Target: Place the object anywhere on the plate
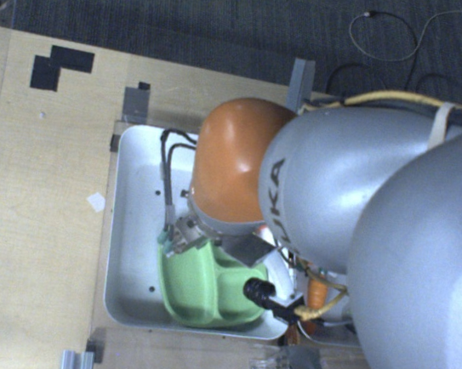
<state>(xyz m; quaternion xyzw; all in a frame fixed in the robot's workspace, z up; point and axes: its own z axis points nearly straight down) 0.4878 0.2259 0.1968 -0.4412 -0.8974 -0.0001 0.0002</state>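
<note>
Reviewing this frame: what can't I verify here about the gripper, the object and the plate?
- Gripper: camera view, hidden beneath the arm's orange band and wrist, so any grasp is unverifiable.
- Green plate: its upper and right parts lie under the arm; whether anything rests there is hidden.
- White bin: its right side is covered by the grey arm.

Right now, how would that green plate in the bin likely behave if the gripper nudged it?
The green plate looks like smooth plastic: probably stiff, light, prone to slide on the white bin. Its shallow form seems unlikely to roll.
</note>
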